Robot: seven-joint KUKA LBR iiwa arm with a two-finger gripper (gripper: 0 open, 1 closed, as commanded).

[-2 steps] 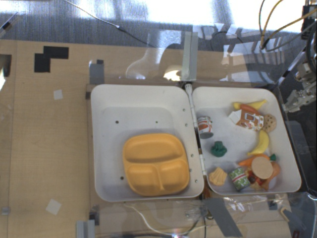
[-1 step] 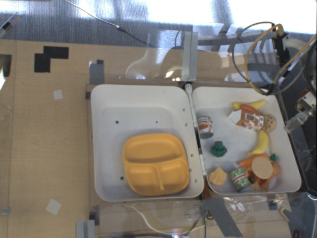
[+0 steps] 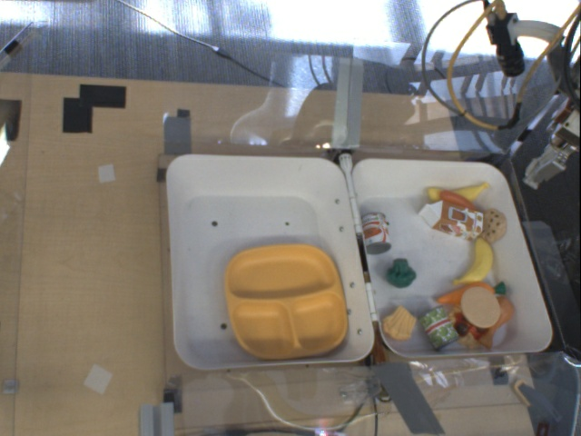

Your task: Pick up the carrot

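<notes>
The carrot (image 3: 450, 295) is orange and lies in the near right part of the right bin (image 3: 522, 243). Its pointed end faces left, and a small green top (image 3: 500, 288) shows at its right end. A round tan disc (image 3: 479, 308) lies over its middle and hides part of it. A grey piece of the arm (image 3: 556, 157) with yellow cables (image 3: 472, 80) sits beyond the bin's far right corner, well away from the carrot.
The right bin also holds a yellow banana (image 3: 481, 262), a white and orange carton (image 3: 451, 218), a cookie (image 3: 494, 225), a small can (image 3: 374, 232), a green toy (image 3: 400, 272), a cheese wedge (image 3: 398, 322) and a green cup (image 3: 439, 327). A yellow divided plate (image 3: 285, 300) lies in the left bin (image 3: 195, 243).
</notes>
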